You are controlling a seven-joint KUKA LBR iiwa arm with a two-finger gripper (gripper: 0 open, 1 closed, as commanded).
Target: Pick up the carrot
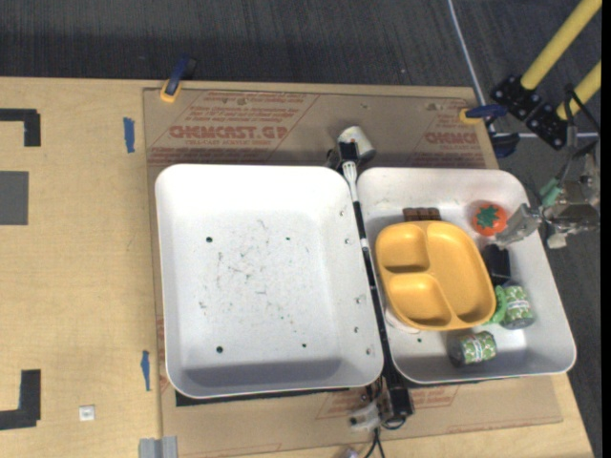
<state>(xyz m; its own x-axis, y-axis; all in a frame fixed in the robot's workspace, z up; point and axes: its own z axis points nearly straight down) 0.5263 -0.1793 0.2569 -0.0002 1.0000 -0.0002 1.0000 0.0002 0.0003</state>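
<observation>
This is a robotics lab or test cell, not a home or kitchen. The bench is topped with a brown cardboard sheet [315, 122] printed with red lettering and pinned down by spring clamps [178, 76] at its far edge, with strips of blue tape [129, 134] and black markers [21, 127] on the wooden surface well to the left of the gripper [535, 225]. Two shallow white bins [258, 275] sit side by side, joined by a black seam with a small device [353, 144] at its far end. Dark carpet [286, 17] lies beyond, and a yellow pole [568, 31] on a black mount stands just behind the gripper.
</observation>
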